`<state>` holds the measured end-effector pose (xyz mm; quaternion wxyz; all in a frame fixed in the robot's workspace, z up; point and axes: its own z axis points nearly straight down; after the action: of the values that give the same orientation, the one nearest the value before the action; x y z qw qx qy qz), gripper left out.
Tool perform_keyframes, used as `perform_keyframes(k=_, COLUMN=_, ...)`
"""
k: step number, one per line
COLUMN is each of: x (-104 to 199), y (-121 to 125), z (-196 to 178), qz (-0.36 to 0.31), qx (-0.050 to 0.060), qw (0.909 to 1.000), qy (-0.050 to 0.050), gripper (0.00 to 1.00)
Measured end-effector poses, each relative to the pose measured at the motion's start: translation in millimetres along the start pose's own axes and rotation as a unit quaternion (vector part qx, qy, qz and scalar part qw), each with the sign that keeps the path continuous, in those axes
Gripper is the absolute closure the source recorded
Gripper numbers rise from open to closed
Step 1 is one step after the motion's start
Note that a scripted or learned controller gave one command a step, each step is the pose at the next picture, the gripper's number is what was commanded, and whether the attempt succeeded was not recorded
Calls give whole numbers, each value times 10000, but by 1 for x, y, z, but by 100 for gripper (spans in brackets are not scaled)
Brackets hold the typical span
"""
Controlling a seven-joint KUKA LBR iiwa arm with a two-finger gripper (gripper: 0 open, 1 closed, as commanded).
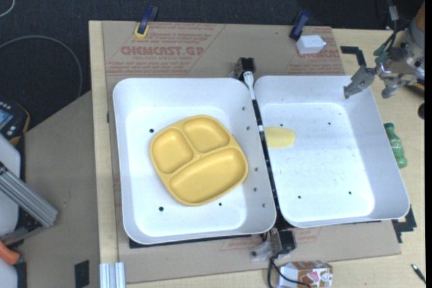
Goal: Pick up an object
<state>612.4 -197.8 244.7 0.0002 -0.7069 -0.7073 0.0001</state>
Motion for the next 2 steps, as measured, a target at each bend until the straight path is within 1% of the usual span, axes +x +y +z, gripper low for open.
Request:
perform_keyframes(k=1, x=54, y=-50, z=-98, qz=-25, qx=-56, qw=10000, qy=-5, gripper=0)
perform_keyframes(k=2, x=102, y=-82, z=-240, qz=-30, qx=-95, qw=9999, qy=-9, gripper=0)
